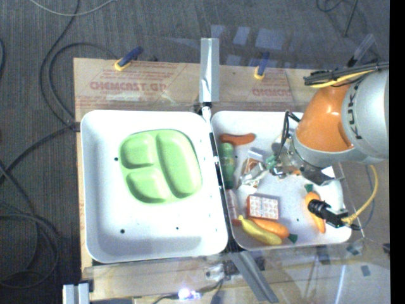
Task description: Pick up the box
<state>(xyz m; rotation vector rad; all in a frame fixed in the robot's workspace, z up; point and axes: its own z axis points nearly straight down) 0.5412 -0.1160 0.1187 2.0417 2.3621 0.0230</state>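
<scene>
The jaws sit low in the right bin, just under the arm's orange band, and they are too small and too crowded by the wrist and its cable to show how far apart they stand or whether anything is between them; I cannot tell either. They hover at the edge of a clutter of crumpled packaging in the middle of that bin, while the box, a small flat carton with a grid pattern on its pink-orange face, lies nearer the front wall, apart from the jaws and lying flat on the bin floor. That gap is the first risk: a descent from the present spot would probably close on the wrapper, not on the box. The second is the box's low, flat lie, which gives the fingers little side to catch, so they may slide over the top or push it along the floor. The third is crowding: a carrot and a banana lie just in front of the box, seemingly touching its front edge, and could block one finger or be caught along with it. A green bottle-like item and a sausage lie by the dividing wall, and an orange toy lies toward the right, all farther off. The left bin, holding a green divided tray, is well clear of the action on the table.
</scene>
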